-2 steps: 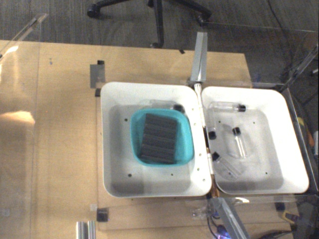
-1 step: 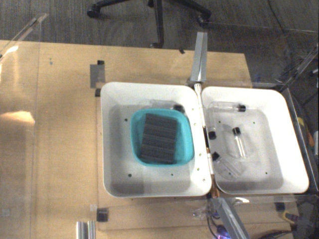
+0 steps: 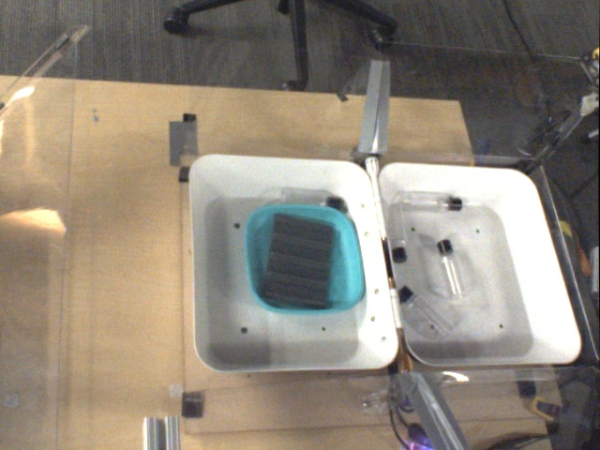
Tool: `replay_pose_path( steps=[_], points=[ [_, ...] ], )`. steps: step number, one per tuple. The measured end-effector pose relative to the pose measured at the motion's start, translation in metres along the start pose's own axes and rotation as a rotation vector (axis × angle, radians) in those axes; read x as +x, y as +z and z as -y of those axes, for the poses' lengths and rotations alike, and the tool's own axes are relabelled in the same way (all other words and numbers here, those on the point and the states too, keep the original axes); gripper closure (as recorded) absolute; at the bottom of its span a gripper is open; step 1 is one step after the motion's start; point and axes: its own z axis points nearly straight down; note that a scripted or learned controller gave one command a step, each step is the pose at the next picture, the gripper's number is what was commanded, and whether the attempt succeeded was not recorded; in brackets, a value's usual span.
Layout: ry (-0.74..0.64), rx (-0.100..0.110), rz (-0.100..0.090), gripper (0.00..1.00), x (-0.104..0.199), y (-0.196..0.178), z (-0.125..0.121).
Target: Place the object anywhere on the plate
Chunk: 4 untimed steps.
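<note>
A cyan plate (image 3: 353, 262) with rounded corners lies in the middle of the left bin (image 3: 214, 279). A dark grey ribbed block (image 3: 300, 259) rests flat on the plate and covers most of its centre. Behind the plate's far edge lies a clear tube with a black cap (image 3: 335, 203).
The right bin (image 3: 553, 279) holds several clear tubes with black caps: one near its far wall (image 3: 429, 200), one near its middle (image 3: 449, 270), and others along its left wall (image 3: 401, 293). A metal post (image 3: 374, 111) stands behind the seam between the bins.
</note>
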Motion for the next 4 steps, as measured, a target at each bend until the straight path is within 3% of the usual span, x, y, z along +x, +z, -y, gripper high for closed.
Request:
replay_pose_path(
  steps=[1, 2, 3, 4],
  points=[
    [0.049, 0.002, 0.000, 0.00, -0.078, -0.002, 0.025],
    [0.112, 0.000, 0.000, 0.00, -0.005, 0.000, 0.002],
    [0.112, 0.000, 0.000, 0.00, 0.037, 0.001, -0.012],
    [0.118, 0.003, 0.000, 0.00, -0.052, -0.002, 0.020]
  ],
)
